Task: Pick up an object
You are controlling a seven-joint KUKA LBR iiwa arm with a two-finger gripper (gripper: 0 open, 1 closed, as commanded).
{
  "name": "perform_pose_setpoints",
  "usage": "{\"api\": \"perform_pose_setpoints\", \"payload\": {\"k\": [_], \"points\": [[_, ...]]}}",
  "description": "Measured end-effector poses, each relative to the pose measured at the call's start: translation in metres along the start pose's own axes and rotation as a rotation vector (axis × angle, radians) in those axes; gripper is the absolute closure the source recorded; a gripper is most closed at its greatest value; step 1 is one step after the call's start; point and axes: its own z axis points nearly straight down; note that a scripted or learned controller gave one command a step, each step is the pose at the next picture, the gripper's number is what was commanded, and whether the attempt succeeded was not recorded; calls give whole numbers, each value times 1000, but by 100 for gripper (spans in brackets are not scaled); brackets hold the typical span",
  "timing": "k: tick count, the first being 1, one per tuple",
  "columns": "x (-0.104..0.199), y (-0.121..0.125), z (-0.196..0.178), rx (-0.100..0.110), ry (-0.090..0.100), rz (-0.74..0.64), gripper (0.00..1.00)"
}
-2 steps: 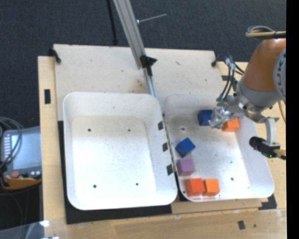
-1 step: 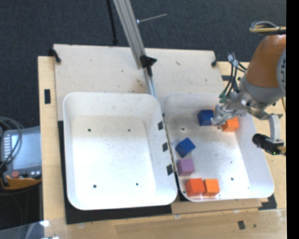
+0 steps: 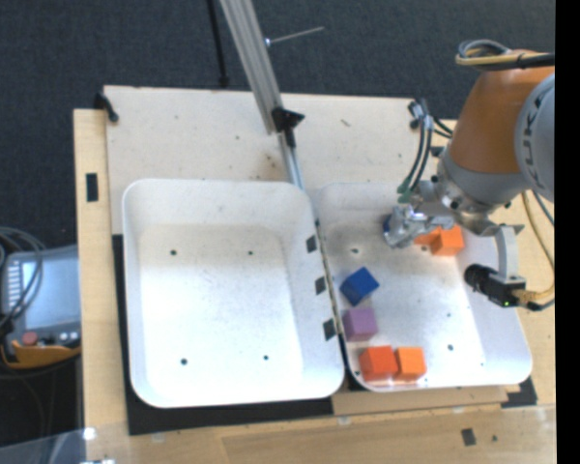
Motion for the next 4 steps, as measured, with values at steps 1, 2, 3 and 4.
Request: {"api": "perform_pose_setpoints", "payload": {"k": [1,2,3,4], "points": [[44,-21,-12,1,0,0,100],[94,-29,-16,2,0,0,100],[145,-61,-14,3,-1,1,100],[194,-70,-8,3,0,4,100]]}}
